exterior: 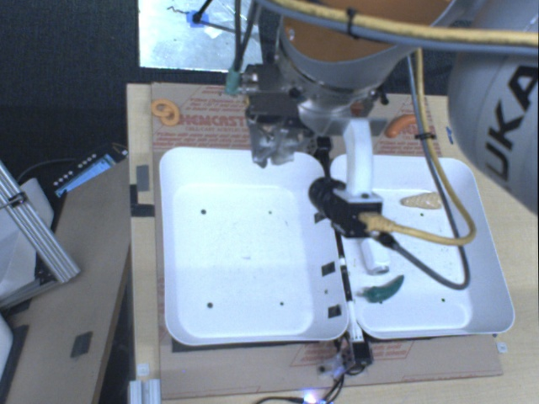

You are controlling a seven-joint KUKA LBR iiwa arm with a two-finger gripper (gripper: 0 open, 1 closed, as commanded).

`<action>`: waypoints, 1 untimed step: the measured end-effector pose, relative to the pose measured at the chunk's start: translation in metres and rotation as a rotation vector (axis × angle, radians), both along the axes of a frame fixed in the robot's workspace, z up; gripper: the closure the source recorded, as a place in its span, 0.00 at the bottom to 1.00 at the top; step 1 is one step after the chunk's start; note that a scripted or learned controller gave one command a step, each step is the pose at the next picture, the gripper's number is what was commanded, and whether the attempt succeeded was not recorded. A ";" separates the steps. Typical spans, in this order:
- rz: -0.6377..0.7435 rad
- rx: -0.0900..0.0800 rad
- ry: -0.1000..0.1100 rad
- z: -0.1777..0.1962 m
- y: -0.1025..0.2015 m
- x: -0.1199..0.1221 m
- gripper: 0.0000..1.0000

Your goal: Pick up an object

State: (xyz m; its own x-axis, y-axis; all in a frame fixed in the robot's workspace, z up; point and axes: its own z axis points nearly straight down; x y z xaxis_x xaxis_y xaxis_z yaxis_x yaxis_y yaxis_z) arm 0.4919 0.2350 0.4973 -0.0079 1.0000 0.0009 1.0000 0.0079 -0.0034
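1. Since nothing can be seen held in the gripper (274, 146), I judge the task to be at the approach step, with the pick not yet made. Whether the gripper is open or closed I cannot tell from this slant.
2. The likeliest target, to my eye, is the green curved piece (383, 289). It lies flat on the floor of the first bin (438, 310), near the wall that bin shares with the second bin (244, 259).
3. Beyond the green curved piece, toward the far side of the same bin, lies a beige ridged piece (419, 199). The two are well apart.
4. The gripper is also well apart from the green curved piece. It hangs over the far rim of the second bin, across the shared wall.
5. As I judge it, the next move calls for carrying the gripper over the shared wall until it stands above the green curved piece. It would then turn to span the piece's narrow width and go down to the bin floor. The piece is thin and lies low, so a shallow descent would likely close on nothing.
6. The count so far is one green curved piece, one beige ridged piece, two bins and one gripper.
7. Farther out from the green curved piece, past the bins on the cardboard sheet (227, 120), are two orange things. One is an orange ring (166, 110) and the other an orange stub (401, 126). The sheet lies on the tabletop (84, 251).
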 end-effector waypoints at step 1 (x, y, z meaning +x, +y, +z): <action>-0.001 0.002 -0.008 0.040 -0.009 -0.006 1.00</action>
